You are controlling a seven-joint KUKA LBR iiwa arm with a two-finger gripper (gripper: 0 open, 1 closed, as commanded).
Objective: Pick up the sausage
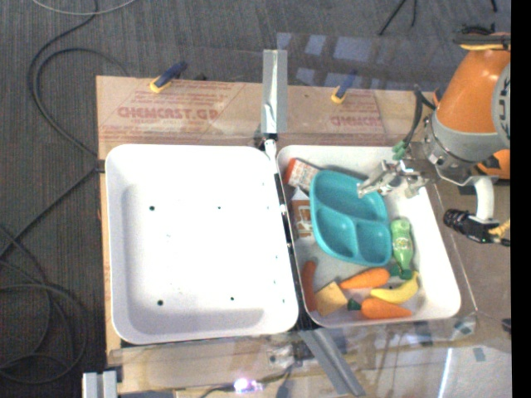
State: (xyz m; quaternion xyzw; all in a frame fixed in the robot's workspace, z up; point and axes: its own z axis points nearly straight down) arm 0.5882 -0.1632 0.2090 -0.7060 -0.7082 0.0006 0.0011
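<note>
Sausage (308, 279) (one) beside two carrots (365, 279), one banana (397, 291)

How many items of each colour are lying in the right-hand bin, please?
Teal, divided plastic tray: 1
Orange, toy carrots: 2
Yellow, toy banana: 1
Green, plastic bottle: 1
Reddish-brown, toy sausage: 1
Red-and-white packet: 1
Tan wedge: 1
Total: 8

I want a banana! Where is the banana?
The banana lies in the right bin, near its front right corner, between two carrots and just below the green bottle.
</note>
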